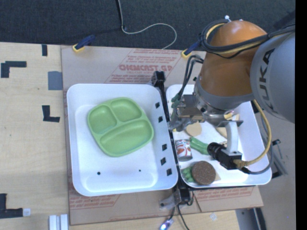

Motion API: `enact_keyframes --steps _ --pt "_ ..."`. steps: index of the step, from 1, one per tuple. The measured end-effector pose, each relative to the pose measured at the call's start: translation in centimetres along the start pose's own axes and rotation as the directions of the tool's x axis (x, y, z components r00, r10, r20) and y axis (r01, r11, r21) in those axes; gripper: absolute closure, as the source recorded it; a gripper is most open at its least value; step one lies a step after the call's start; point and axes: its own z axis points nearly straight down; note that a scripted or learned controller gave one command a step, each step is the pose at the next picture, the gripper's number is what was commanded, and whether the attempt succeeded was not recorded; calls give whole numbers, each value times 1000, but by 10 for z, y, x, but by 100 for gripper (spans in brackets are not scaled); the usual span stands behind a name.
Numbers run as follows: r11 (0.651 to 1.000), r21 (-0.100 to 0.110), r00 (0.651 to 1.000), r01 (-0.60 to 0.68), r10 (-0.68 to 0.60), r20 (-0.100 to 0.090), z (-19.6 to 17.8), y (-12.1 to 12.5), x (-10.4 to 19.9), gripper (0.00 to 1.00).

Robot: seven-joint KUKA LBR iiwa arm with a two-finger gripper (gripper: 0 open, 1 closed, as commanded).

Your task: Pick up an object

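Small can (183, 149), green bottle (202, 145) and brown disc (203, 172) crowd the right bin (254, 128). The gripper (184, 119) hangs above them; I can't tell its grip. A green divided plate (120, 126) sits in the left bin (79, 143).

Dark carpet (57, 8) (a thin cable (144, 30) crossing it) borders a wooden bench (24, 143).

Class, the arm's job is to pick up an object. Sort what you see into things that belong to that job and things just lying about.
Part of the job:
gripper
right bin
small can
brown disc
green piece

Lying about:
green divided plate
left bin
cable
cardboard sheet
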Motion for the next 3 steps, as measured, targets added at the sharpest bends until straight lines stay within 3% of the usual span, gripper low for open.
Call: enact_keyframes --steps 1,2,3 --pt "1000 -7 1000 -8 8 3 -131 -6 -68 100" --pt "1000 4 1000 -3 3 2 -157 -6 -67 100" --pt "1000 12 1000 -1 1 1 -4 8 -6 100"
